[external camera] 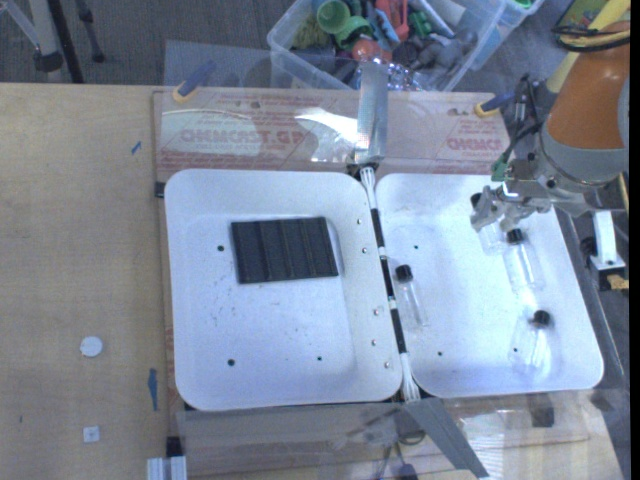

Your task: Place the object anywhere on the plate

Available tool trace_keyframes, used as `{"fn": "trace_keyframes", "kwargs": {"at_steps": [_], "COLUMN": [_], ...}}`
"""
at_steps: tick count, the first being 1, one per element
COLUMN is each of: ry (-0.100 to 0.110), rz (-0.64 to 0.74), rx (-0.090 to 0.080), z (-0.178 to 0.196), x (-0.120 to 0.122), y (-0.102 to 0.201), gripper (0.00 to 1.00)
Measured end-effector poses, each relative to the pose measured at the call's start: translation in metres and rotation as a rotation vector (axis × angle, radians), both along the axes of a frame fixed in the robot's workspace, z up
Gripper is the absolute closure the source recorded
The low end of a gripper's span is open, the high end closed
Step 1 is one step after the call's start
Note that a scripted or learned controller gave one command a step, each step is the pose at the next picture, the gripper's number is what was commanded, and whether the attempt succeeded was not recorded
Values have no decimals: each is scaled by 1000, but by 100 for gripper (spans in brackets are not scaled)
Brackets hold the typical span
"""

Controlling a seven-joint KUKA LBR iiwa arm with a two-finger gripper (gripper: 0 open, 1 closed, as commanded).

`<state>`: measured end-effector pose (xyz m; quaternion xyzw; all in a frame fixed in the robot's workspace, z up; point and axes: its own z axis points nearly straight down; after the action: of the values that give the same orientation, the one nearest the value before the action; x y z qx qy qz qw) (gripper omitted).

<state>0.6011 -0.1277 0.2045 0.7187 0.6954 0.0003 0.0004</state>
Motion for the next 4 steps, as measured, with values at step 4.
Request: {"fn": "trace_keyframes", "kwargs": {"at_steps": [4], "ry": [4], "rz": [-498], "rx": [-1], "z": [-54], "x": [-122], "y": [339], "gripper": [100]}}
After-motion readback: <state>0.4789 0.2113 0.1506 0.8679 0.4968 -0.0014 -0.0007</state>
